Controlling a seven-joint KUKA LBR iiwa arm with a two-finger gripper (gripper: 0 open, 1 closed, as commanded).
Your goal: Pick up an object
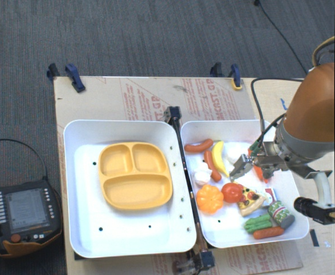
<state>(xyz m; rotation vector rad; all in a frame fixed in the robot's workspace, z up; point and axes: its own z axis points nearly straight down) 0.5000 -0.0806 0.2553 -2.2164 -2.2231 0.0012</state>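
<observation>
The hand [241, 168] hangs low over the right bin [210, 234]; its dark fingers look parted, with nothing between them. Nearest is the tomato [232, 192], just below and slightly left, round, smooth and glossy. The banana [219, 154] lies just left, its long axis running up and down the view, beside two sausages. An orange pepper and a pizza slice flank the tomato. The left bin holds a yellow divided plate [136, 174].
</observation>
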